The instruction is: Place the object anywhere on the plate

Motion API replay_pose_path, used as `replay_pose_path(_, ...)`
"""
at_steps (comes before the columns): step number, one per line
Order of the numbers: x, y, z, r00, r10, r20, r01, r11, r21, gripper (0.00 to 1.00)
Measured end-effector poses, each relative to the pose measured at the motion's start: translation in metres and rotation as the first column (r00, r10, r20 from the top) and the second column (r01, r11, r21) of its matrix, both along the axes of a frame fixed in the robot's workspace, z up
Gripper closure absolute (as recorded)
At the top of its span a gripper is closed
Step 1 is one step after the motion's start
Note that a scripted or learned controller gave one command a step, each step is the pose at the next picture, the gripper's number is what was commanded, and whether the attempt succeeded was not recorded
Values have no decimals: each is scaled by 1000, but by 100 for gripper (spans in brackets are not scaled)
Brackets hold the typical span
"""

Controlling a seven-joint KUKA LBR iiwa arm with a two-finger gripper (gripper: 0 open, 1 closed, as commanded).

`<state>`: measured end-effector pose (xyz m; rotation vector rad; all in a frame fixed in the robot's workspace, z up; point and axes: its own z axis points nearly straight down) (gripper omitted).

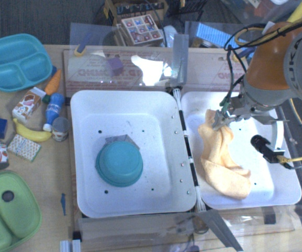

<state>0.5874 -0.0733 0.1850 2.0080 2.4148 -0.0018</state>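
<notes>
A yellow cloth (221,159) lies in the right bin (287,190). Its top end is drawn up into a peak at the bin's back left. My gripper (220,117) is at that peak, its fingers pinched on the cloth's top edge. The rest of the cloth trails down and folds on the bin floor. A round teal plate (120,163) sits in the left bin (87,114), left of the gripper and across the divider. It rests on a grey patch.
A black cylindrical part (263,146) with a yellow cable hangs over the right bin beside the cloth. A ridge (185,140) runs between the bins. Left of the bins lie a teal tray (17,62), a banana (31,132), bottles and a green tray (6,214).
</notes>
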Motion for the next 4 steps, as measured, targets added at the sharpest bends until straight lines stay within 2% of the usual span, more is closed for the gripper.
replay_pose_path(1,-24,72,5,977,214,-2,-214,977,2,100)
replay_pose_path(2,-3,128,0,885,466,4,-466,885,-1,100)
replay_pose_path(3,-57,167,-2,875,484,0,-484,875,1,100)
replay_pose_path(4,-85,200,11,895,447,-2,-447,895,2,100)
